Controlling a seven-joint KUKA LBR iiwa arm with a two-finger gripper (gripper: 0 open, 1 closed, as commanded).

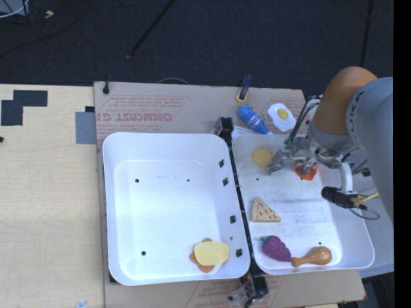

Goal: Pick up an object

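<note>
The yellow toy lies nearest, while the gripper, jaw state unclear, may merely nudge the far cookie.

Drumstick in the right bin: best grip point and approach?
Judging by its pose, grip the drumstick across its narrow bone end, coming straight down. It lies flat along the bin's near wall, bone pointing left toward the purple grapes, so close the fingers across the shaft, clear of both.
</note>
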